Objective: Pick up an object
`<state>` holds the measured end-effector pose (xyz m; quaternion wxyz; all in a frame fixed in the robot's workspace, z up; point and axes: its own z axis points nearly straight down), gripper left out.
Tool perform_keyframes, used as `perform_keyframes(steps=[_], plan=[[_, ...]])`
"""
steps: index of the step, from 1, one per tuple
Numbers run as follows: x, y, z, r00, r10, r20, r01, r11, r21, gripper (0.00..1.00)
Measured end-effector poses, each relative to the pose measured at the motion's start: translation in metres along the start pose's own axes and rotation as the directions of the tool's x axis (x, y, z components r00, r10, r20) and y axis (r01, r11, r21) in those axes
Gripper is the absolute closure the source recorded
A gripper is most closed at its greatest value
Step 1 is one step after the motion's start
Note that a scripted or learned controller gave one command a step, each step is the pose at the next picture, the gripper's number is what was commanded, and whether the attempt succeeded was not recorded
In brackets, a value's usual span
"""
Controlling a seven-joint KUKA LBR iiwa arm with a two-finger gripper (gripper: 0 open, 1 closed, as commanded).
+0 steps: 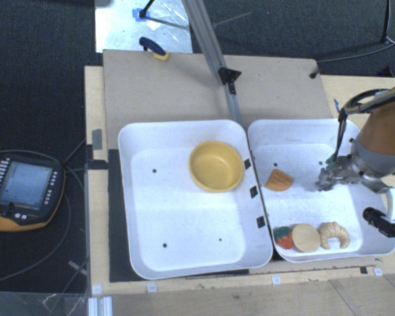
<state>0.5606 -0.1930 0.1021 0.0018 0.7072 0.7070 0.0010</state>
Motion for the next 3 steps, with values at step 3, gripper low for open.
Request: perform_keyframes(steps=[3], plan=[[0.004, 0.005, -0.127, 1.0, -0.001, 0.0, 0.001, 1.0, 0.0, 1.0]])
